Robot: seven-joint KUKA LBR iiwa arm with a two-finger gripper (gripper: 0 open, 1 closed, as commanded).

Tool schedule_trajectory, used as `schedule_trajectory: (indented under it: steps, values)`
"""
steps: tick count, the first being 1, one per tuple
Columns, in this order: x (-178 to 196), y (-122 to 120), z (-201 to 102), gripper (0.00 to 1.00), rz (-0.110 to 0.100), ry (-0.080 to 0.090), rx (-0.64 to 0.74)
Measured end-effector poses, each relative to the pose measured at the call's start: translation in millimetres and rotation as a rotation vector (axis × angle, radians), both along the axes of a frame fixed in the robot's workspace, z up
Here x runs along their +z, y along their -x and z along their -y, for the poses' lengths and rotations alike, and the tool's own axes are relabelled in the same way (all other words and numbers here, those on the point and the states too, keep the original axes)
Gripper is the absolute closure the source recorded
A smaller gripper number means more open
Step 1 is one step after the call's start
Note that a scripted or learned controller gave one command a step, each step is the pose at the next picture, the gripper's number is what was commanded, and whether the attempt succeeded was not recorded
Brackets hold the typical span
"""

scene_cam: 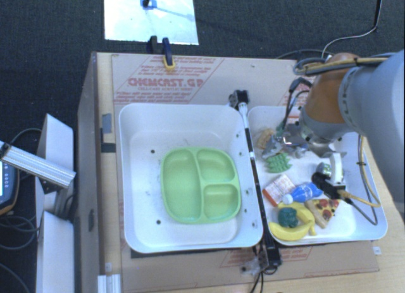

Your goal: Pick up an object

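Below: 2 bins [133,178], 1 green tray [201,184], 1 banana [288,232]; jaws' state unclear.

A: What lies in the left bin [136,159]?

B: A divided plate [201,185], near its middle.

A: And in the right bin [367,219]?

B: Many small things. The banana [292,231] is at the front edge, with the broccoli [288,216] on it. The pizza slice [323,211] is just to the right of them. A small bottle [304,192] lies behind the banana, and a packet [278,189] just left of the bottle. The arm [370,95] is over the back part.
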State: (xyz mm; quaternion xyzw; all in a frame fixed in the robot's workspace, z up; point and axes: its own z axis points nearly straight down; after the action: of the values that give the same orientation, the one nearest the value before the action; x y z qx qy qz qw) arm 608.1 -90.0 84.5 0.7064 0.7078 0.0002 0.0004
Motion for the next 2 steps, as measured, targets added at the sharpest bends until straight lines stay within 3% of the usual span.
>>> schedule_trajectory:
  steps: [1,2]
  values:
    - [0,7,-6,0.00,0.000,0.000,0.000]
    - [11,7,-5,1.00,0.002,0.000,0.001]
